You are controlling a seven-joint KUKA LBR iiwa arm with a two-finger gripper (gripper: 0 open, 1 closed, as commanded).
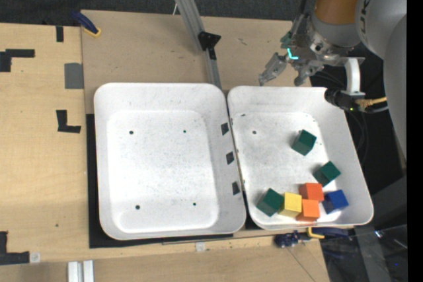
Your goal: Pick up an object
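fingers (271,70) spread apart, nothing between, gripper (285,70) hovering past the right bin (344,122) at its twelve o'clock rim. lone green cube (305,142) near bin centre, well apart from the cluster at six o'clock. likely light, rigid, smooth-faced; best pinched across two opposite flat sides, clear all round.

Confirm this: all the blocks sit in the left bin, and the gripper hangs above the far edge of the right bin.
Wrong bin. In the camera view the blocks all lie in the right bin, not the left bin. The gripper does hang above the right bin's far edge.
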